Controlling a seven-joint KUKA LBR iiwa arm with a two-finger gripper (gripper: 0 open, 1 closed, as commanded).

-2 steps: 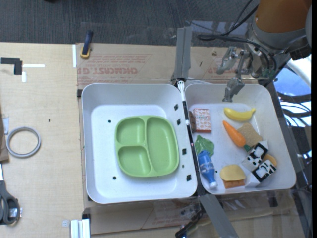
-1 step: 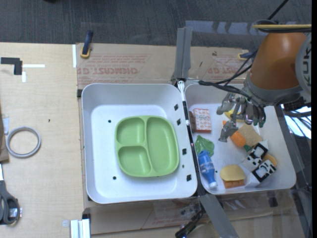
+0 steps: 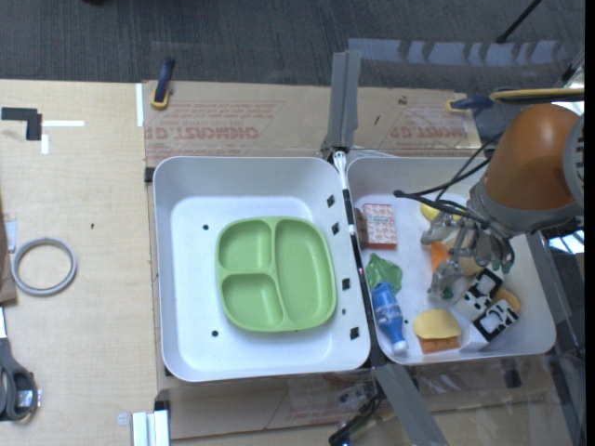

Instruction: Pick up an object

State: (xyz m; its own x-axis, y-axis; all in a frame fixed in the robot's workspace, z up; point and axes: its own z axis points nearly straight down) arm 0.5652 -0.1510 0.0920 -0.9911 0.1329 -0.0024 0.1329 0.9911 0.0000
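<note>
— Over the right bin (image 3: 544,342), near its middle: gripper (image 3: 446,282), hanging just above the floor, with the arm (image 3: 530,161) reaching in from the right edge. Spread or pressed together? Cannot tell — too much cable and metal in the way.

— Nearest thing to grab?

— Probably the sandwich toy (image 3: 437,330), close to the bin's near edge, just below the gripper and a little toward the near wall. Looks light and somewhat squashy; rounded top, so likely to slip. Best pinched across the flat sides, low down.

— Anything easier?

— Perhaps the blue bottle (image 3: 388,316), along the bin's left wall, apart from the gripper to its left. Stiff, smooth, light; could roll. Best taken across the middle of the body. Green scrap (image 3: 383,272) touching its upper end — soft, floppy. Small box (image 3: 378,225) nearer the far left corner: stiff, flat-sided, well apart.

— Left bin (image 3: 177,277)?

— Green plate (image 3: 277,273) in the middle.
</note>
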